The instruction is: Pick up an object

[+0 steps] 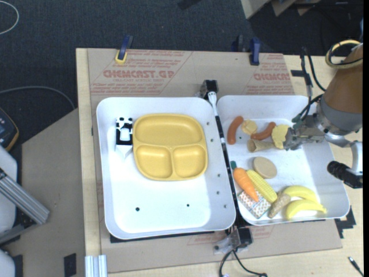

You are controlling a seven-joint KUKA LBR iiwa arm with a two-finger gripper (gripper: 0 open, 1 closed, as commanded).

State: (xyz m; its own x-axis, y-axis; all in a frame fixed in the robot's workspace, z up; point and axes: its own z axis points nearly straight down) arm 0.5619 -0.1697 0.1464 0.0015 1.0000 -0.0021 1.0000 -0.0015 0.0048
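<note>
Camera view: at right of frame, the gripper (291, 141) sits in the right bin (337, 180), touching a yellow food piece (279, 135); whether it grasps cannot be told.

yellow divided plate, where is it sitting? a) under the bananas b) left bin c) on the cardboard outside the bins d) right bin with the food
b: the yellow divided plate lies in the upper part of the left bin, while the bananas and carrot are in the right bin.
</note>
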